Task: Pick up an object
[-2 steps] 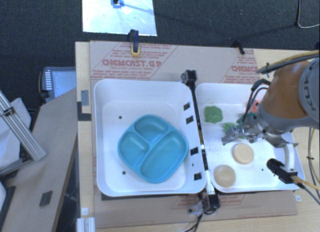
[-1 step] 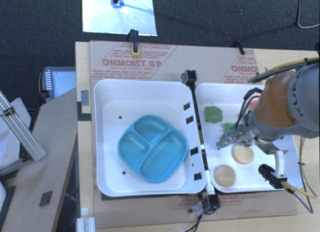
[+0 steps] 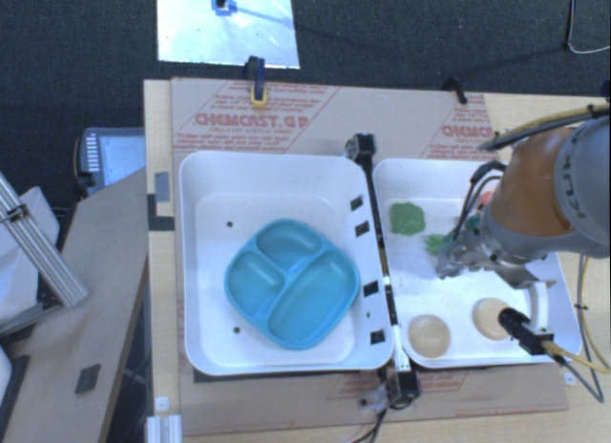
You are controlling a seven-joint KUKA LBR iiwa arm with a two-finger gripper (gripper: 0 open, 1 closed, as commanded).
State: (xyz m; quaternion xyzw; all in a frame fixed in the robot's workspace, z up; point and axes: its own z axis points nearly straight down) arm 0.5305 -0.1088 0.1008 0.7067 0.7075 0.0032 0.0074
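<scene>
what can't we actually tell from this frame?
- Claw: small and dark over the right white bin; open or shut unreadable.
- Small green item beside the claw: partly covered by it, shape unclear.
- Reddish-orange bit: mostly behind the grey arm with the orange band.
- Arm: cut off by the right edge.

Both white bins (image 3: pixel 205 241) look like smooth, slightly glossy plastic, as does the blue divided plate (image 3: pixel 291 284) at centre-left. My arm (image 3: pixel 544 193) at right shows a satin orange band over grey casing. The board (image 3: pixel 315 116) beneath the bins looks like matt printed paper.
</scene>
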